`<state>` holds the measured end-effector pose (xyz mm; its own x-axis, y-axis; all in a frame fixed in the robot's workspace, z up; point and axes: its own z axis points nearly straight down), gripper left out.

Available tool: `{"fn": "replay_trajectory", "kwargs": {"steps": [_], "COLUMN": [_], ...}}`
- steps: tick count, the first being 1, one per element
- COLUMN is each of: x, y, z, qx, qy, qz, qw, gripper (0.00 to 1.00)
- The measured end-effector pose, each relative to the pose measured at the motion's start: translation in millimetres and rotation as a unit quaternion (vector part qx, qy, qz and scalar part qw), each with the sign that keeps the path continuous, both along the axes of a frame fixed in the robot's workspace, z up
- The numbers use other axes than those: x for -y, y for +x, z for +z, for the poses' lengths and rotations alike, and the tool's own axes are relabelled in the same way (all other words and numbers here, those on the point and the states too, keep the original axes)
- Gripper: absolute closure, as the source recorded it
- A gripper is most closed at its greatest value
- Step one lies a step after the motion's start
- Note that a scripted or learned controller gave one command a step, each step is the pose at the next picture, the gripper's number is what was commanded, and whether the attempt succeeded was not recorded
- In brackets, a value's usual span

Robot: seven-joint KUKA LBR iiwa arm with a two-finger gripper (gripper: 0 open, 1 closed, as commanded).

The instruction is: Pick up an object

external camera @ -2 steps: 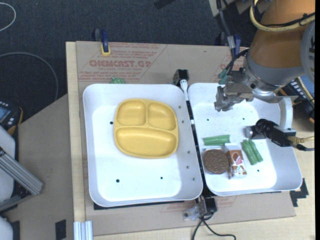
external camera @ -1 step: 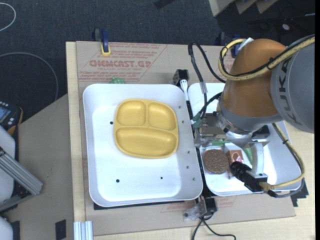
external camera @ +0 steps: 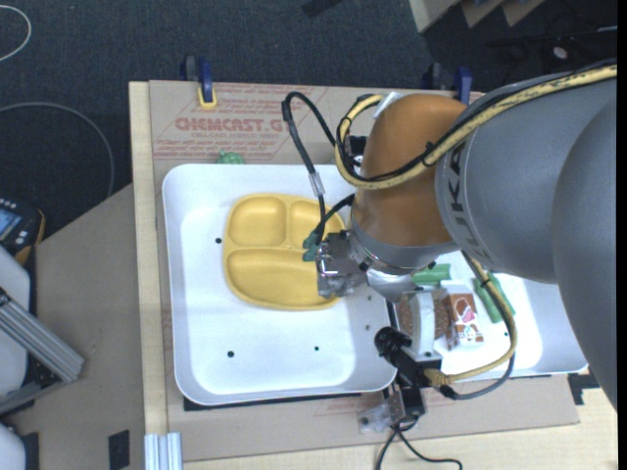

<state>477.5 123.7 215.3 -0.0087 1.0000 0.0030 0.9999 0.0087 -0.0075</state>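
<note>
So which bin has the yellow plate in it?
The left bin: the divided yellow plate lies in it. The right bin holds small packets instead.

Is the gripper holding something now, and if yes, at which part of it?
It cannot be told. The gripper sits at the right edge of the yellow divided plastic plate in the left white bin, but no grasp is visible.

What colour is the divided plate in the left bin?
Yellow; the divided plate shows clearly in the camera view.
</note>
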Motion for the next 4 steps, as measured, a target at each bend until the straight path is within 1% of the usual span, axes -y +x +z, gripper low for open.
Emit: {"fn": "replay_trajectory", "kwargs": {"steps": [1,2,3,4], "x": [-99,-99,-102,-74], "y": [84,191,189,190], "z": [52,-28,-11,110], "qx": [0.009,0.005,0.007,0.011], "qy": [0.0017,-0.0028,-0.0014,0.0000], "qz": [0.000,-0.004,-0.003,-0.005], "qw": [1.0000,1.0000,1.0000,0.9999], "gripper": [1.00,1.00,1.00,1.00]}}
